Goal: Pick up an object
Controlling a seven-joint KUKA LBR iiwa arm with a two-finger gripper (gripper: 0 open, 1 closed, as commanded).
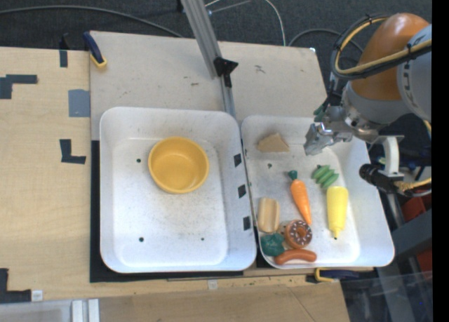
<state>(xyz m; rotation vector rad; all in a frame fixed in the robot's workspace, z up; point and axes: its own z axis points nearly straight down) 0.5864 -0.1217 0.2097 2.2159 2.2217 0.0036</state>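
Note:
The right bin [365,247] holds several toy foods: a tan wedge [272,143] at its far left, an orange carrot [301,200], a green piece [325,175], a yellow bottle-shaped piece [337,209], a beige bread piece [268,214], a chocolate donut [299,233], a small dark green piece [272,245] and a red sausage [296,257]. My gripper [316,138] hangs over the far part of this bin, right of the tan wedge and above the carrot's top. Nothing shows between its tips.
The left bin [119,194] holds a yellow bowl [178,165]. A grey metal pole [200,22] slants from the top down to the gap between the bins. Cables [266,5] lie behind the bench. Wooden table surface [35,194] extends to the left.

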